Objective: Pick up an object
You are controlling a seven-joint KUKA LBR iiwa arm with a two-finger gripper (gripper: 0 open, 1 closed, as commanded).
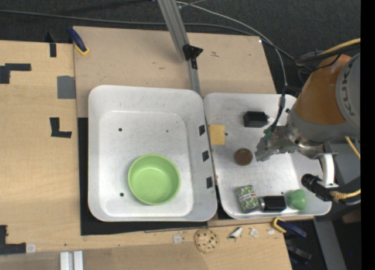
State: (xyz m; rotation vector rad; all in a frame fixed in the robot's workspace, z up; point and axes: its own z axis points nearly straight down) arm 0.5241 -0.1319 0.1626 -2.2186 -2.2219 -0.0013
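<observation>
- In the right bin, camera view: the jaws hang over the bin's middle, and whether they are spread or pressed together I cannot tell; nothing shows between them.
- Nearest candidate is the brown round object, just beside the jaws at their 8 o'clock, lying loose on the bin floor.
- Also in this bin: a black block at 12 o'clock from the jaws, a tan square on the bin's 9 o'clock edge, and at 6 o'clock a green patterned packet touching a black object, with a green lump next along.
- Left bin: a green bowl, well apart from the arm.
- Risk, as I judge it: coming straight down from here meets bare floor; the round piece could also roll or skid away from a glancing touch.
- Writing: the packet's print is too small to read.
</observation>
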